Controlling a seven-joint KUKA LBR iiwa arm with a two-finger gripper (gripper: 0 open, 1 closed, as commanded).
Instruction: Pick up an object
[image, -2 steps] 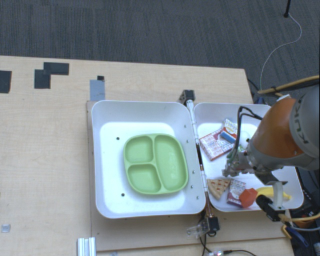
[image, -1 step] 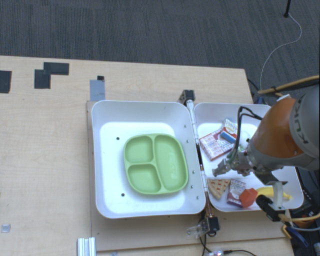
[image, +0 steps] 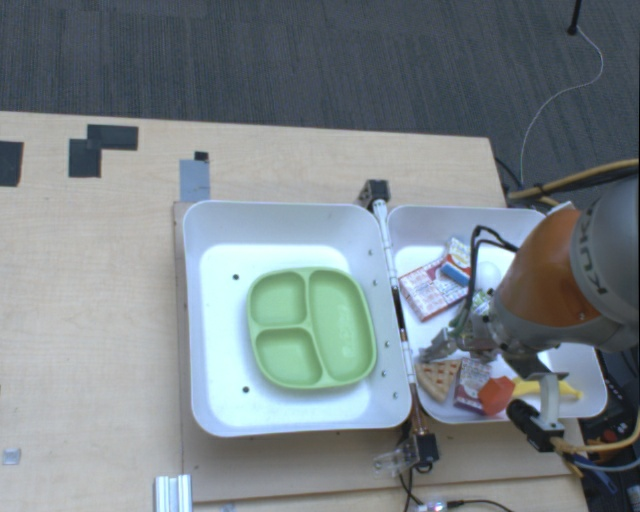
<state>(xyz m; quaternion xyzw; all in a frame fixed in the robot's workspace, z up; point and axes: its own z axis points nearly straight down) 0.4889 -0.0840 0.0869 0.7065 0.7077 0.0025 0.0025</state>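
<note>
While my grey arm (image: 590, 270) reaches in from the right, it hangs over the right bin (image: 420, 225) and hides much of it. Beside it, the left bin (image: 200, 330) carries a green divided plate (image: 312, 328) lying flat near its middle. My pincer (image: 447, 345) sits low in the right bin over a heap of small things: a red-and-white card packet (image: 432, 287), a cracker-like piece (image: 437, 380), something red (image: 494, 393). Whether it is apart or together, I cannot tell.
</note>
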